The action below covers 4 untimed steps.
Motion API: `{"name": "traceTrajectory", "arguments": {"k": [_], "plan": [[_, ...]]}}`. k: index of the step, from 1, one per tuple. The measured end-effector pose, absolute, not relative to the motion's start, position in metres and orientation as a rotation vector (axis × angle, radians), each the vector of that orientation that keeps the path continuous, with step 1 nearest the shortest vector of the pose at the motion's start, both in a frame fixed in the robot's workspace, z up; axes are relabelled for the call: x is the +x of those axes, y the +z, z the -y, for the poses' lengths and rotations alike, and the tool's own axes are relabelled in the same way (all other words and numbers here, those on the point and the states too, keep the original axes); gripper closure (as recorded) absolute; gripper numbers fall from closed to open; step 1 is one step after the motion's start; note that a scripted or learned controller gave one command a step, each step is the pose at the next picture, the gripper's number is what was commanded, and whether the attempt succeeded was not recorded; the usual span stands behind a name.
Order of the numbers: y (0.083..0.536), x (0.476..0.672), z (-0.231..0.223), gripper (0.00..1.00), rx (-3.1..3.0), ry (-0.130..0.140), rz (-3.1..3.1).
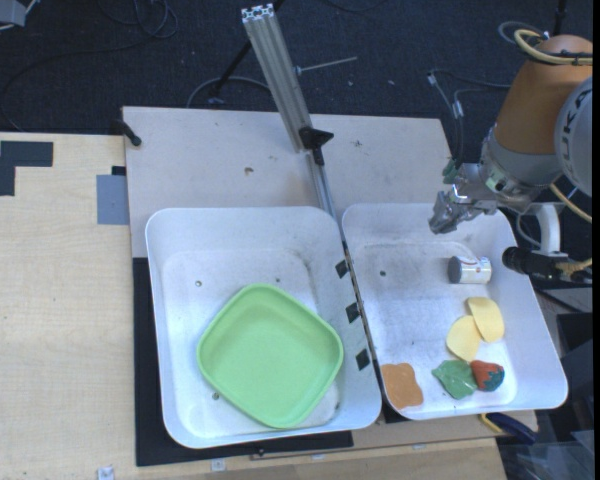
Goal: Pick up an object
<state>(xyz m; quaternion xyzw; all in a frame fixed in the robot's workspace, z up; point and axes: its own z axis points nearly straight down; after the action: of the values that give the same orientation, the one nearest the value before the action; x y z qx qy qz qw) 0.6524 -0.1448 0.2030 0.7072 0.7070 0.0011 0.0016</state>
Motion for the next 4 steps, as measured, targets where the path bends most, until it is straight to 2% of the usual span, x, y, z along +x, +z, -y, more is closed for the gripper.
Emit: {"name": "traceTrajectory", "arguments": {"k": [2, 3, 4], "plan": [[0.196, 0.603, 0.062, 1.00, 2.220, 0.000, -2.225], [0.205, 0.589, 0.020, 1.00, 2.218, 0.002, -2.225], [0.223, 0.558, -0.026, 1.00, 2.218, 0.002, -2.225]]}}
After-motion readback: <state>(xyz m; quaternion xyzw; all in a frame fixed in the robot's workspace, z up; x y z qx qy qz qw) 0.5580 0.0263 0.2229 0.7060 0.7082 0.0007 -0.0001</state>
